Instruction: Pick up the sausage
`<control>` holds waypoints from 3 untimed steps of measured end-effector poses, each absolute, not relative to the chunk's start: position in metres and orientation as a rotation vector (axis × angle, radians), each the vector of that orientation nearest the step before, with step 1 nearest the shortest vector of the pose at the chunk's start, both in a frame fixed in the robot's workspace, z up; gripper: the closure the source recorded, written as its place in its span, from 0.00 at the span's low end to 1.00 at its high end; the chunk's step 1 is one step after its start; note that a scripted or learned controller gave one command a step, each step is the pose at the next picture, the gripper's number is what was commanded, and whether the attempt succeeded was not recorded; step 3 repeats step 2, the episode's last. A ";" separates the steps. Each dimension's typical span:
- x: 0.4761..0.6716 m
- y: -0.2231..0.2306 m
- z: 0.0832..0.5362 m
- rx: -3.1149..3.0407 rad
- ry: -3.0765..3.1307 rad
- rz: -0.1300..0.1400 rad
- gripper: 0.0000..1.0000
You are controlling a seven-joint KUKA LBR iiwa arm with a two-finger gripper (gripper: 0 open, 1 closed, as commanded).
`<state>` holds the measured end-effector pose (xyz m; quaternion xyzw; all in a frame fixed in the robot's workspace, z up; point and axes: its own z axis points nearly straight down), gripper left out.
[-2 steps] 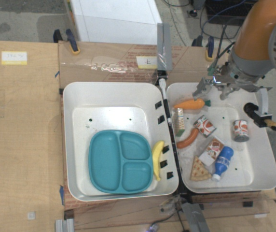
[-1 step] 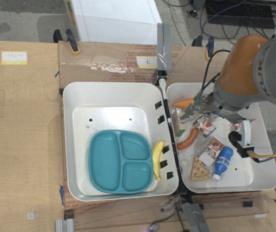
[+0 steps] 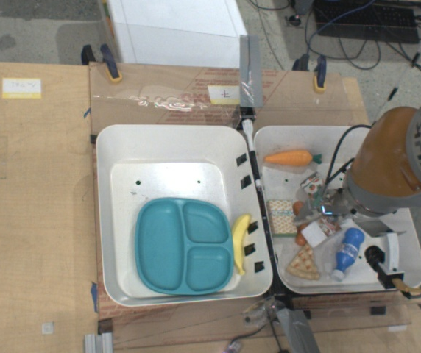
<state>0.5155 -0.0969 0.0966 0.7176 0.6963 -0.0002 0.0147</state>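
Note:
In the right bin (image 3: 409, 271), my gripper (image 3: 319, 206) reaches down among the clutter at the bin's middle. A small reddish-brown end, probably the sausage (image 3: 299, 208), pokes out just left of the gripper, beside a checked waffle piece (image 3: 281, 216). A similar reddish bit (image 3: 301, 238) shows lower down, under a white block (image 3: 313, 234). The gripper's body hides whatever lies between these. I cannot make out anything held.
An orange carrot (image 3: 289, 158) lies at the back of the right bin. A pizza slice (image 3: 304, 263) and a blue bottle (image 3: 348, 251) lie near its front. The left bin (image 3: 115, 197) holds a teal divided plate (image 3: 185, 245) and a banana (image 3: 240, 243).

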 end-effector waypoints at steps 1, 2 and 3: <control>0.515 -0.087 0.104 2.237 2.190 0.008 1.00; 0.536 -0.003 0.192 2.266 2.175 0.002 1.00; 0.536 -0.003 0.192 2.266 2.175 0.002 1.00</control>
